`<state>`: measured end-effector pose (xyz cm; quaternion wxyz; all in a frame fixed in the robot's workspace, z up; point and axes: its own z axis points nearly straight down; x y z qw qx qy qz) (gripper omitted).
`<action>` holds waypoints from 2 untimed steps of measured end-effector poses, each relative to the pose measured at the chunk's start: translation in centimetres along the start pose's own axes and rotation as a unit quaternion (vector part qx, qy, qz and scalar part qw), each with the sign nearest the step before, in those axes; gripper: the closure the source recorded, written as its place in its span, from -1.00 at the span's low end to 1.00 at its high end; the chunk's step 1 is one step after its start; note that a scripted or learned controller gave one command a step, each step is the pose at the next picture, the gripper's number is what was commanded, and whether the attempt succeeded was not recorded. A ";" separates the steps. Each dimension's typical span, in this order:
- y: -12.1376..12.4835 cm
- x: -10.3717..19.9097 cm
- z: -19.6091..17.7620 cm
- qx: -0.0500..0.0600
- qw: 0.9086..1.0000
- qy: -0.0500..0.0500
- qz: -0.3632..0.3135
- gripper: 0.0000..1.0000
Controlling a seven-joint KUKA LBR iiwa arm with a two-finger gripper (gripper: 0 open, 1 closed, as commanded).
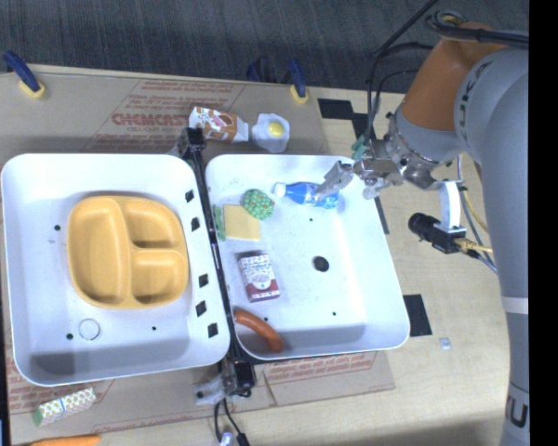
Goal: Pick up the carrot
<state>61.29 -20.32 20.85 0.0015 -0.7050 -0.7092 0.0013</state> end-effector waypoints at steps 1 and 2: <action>-3.5 9.0 8.9 0.001 0.999 0.001 -0.047 -1.00; -3.5 9.0 7.8 0.002 0.999 0.000 -0.048 1.00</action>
